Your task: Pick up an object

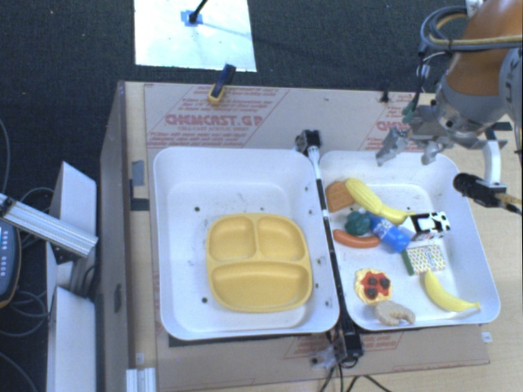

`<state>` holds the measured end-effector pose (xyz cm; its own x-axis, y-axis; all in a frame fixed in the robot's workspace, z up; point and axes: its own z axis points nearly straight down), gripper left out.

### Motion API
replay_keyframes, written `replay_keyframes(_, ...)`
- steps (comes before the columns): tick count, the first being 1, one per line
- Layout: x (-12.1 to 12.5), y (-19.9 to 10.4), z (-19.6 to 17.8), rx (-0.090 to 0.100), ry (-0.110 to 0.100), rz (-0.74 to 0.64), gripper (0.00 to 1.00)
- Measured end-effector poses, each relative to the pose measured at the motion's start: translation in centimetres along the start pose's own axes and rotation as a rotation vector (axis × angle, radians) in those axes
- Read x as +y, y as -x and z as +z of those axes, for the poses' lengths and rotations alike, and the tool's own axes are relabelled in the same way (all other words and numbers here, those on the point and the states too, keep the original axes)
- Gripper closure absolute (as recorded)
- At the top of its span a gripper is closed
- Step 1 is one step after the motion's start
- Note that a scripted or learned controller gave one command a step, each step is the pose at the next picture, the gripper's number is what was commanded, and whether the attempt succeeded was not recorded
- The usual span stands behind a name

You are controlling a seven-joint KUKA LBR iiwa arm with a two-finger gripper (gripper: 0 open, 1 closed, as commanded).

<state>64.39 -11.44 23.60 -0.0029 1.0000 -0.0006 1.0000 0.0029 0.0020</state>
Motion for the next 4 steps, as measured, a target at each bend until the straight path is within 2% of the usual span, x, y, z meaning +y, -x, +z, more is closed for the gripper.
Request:
replay_keyframes(1, -8.5, -2.5, 7.6, 0.001, -0.003, 0.002, 0.0)
replay_keyframes(2, -8.4, -2.1, 14.0, 0.001, 0.0, 0.001, 0.0)
replay_keyframes(3, -10.3, -2.6, 15.1, -0.004, 0.003, 0.005, 0.0)
replay_keyframes(4, -10.2, -2.8, 14.0, -0.001, 0.003, 0.003, 1.0)
